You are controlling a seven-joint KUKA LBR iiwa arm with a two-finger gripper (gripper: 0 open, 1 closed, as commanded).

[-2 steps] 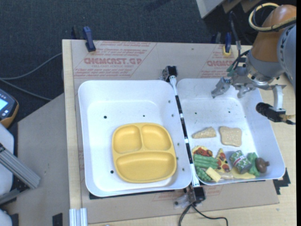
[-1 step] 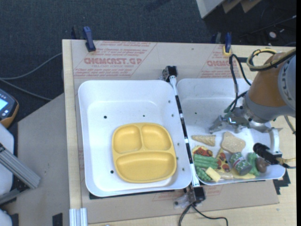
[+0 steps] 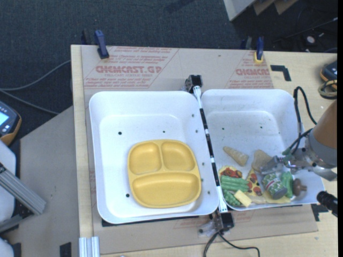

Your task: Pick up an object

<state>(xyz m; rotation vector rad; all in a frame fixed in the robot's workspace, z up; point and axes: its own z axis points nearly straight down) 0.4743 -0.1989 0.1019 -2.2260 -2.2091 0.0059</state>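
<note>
Dark carpet sat behind the counter, and the claw was down in the right bin over the toy food pile; couldn't tell its state. Nothing looked lifted yet, so the pick seemed undone, and the yellow divided plate sat in the left bin.

Free room and obstacles. The left bin offers bare floor along its far and left sides; a yellow divided plate fills its near middle. In the right bin, the far half lies open, while the near half is crowded with toy food. The gripper and arm block the approach from the right.
</note>
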